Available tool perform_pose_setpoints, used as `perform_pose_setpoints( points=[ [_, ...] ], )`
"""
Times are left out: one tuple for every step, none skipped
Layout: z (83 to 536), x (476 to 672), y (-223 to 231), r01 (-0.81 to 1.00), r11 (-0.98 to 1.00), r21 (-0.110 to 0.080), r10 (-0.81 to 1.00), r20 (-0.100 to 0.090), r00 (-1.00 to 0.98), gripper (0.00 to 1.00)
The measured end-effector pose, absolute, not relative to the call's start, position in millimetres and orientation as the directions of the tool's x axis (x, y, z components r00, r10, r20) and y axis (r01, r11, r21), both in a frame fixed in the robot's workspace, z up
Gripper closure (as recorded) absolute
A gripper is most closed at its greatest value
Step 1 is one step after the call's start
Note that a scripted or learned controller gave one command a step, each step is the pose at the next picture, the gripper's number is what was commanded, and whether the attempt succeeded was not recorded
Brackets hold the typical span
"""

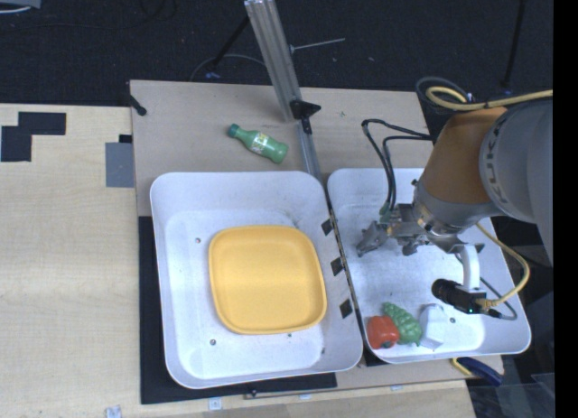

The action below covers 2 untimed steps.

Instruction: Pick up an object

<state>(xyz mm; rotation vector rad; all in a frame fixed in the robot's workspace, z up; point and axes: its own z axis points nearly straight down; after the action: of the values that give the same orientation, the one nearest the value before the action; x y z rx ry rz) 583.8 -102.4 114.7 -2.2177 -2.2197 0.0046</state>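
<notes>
bins [181, 199]: two; yellow plate [267, 278]: one

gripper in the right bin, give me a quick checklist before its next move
1. Gripper inside right bin: ok.
2. Nothing seen between its fingers: ok.
3. Finger opening: cannot tell.
4. Red and green toy lies in that bin's near corner, apart from the gripper: ok.
5. Gripper over a target: not ok, only bare bin floor below it.
6. Yellow plate flat in left bin: ok.
</notes>
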Motion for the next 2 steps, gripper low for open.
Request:
perform_pose_setpoints(
  points=[
    [127.1, 584.6, -104.3, 1.000, -0.002, -0.001, 1.000, 0.000, 0.002, 1.00],
    [177.0, 576.3, -109.1, 1.000, -0.002, 0.004, 1.000, -0.001, 0.002, 1.00]
  ],
)
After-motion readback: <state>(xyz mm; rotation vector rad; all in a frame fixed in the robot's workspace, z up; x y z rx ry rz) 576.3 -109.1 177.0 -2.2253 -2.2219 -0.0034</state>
